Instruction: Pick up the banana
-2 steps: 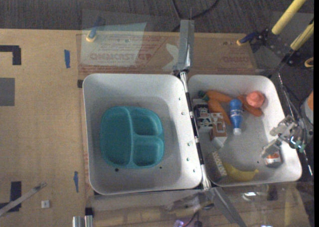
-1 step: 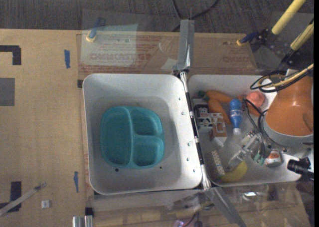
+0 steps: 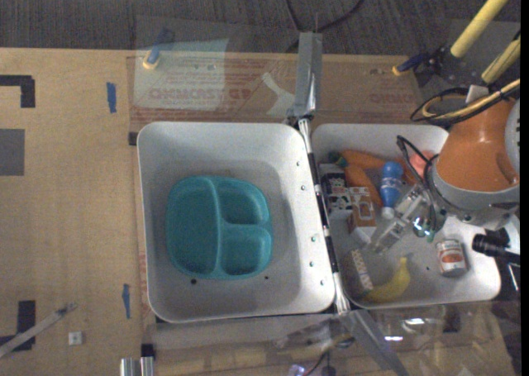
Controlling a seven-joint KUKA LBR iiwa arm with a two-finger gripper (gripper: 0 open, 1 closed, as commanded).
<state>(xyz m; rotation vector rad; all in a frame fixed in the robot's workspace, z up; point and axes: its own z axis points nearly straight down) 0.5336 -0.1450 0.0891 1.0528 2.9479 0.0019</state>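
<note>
Banana (image 3: 394,282), long axis slanting lower-left to upper-right, right bin (image 3: 488,283).

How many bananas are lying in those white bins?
1. The banana lies near the front edge of the right bin, just below the arm's jaws. The arm covers part of that bin, so another could be hidden under it.

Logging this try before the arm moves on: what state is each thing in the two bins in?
Yellow curved banana: lying flat in right bin, not held.
Teal divided plastic plate: upright in left bin, nothing on it.
Small red-labelled can: standing.
Blue bottle: lying down.
Tool: above the banana.
</note>
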